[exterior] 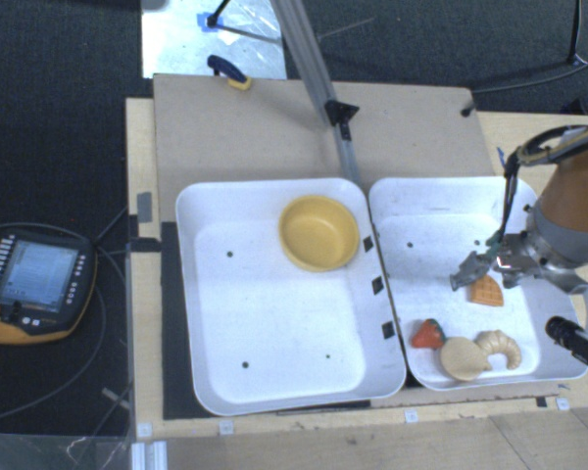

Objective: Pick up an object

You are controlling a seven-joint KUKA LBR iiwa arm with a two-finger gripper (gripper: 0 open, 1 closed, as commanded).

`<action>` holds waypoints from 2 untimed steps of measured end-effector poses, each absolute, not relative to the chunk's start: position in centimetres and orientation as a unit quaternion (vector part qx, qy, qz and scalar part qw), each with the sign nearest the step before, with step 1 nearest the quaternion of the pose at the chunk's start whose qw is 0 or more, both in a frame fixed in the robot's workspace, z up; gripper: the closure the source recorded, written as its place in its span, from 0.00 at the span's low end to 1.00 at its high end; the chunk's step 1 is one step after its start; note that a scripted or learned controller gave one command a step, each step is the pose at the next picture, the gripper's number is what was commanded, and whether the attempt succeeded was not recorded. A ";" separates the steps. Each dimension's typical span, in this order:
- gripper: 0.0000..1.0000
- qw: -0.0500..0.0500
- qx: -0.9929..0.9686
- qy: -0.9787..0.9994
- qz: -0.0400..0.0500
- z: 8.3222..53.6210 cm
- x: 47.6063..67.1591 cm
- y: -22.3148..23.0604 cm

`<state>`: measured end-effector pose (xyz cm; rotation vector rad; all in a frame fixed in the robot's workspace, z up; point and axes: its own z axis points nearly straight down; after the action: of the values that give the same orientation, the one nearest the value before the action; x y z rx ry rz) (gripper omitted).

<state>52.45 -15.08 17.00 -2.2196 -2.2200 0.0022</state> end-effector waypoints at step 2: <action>1.00 -0.001 -0.707 -0.707 0.000 12.1 52.3 -15.3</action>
<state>52.30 -15.32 12.12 -2.2222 -2.2227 -0.0013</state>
